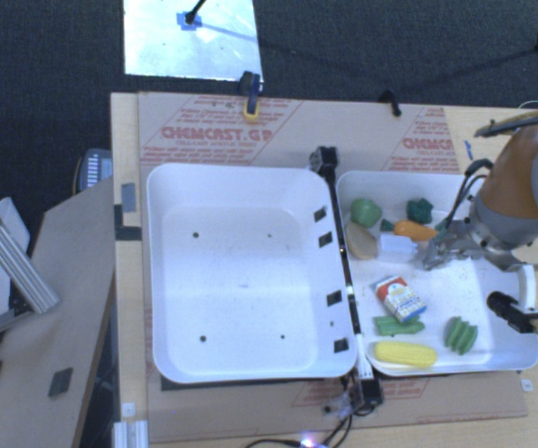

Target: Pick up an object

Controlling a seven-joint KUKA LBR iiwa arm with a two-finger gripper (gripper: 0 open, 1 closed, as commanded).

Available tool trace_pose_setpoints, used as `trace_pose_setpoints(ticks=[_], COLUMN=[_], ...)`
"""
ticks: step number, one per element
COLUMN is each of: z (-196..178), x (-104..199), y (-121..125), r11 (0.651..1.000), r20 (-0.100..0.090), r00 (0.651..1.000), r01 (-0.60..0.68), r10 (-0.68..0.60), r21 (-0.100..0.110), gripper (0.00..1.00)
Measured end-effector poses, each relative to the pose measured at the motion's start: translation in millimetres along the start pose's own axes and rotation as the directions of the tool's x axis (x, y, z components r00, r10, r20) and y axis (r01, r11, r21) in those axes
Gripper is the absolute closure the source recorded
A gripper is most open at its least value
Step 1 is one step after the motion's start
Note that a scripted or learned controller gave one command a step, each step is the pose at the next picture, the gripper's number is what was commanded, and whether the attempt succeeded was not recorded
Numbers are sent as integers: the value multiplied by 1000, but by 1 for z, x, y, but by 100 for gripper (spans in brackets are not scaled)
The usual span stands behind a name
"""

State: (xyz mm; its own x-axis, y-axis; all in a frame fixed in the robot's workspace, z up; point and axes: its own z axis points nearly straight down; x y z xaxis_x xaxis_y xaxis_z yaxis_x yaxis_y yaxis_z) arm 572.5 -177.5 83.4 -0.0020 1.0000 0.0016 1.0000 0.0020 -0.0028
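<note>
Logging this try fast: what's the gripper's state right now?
Gripper: low in the right bin; whether it grips anything cannot be told.

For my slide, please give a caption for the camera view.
KUKA gripper lowered into the right bin among toy foods, beside an orange piece.

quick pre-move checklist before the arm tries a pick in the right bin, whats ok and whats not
1. Objects available in the right bin: ok; yellow corn, small carton, green ball lie there.
2. Pincer over the right bin: ok, near its middle.
3. Pincer open for a grasp: cannot tell.
4. Anything already held: cannot tell.
5. Nearest target isolated: not ok; orange piece sits in a crowded cluster.
6. Left bin out of the arm's way: ok.
</note>
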Motion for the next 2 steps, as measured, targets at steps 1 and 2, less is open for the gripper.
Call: trace_pose_setpoints(ticks=[1, 2], z=[0, -2], x=[20, 34], y=[-63, -3], r11=[1000, 1000], r20=[-1, 3], r00=[1000, 1000], r01=[-2, 6], r10=[2, -6], r21=[2, -9], gripper=[100, 100])
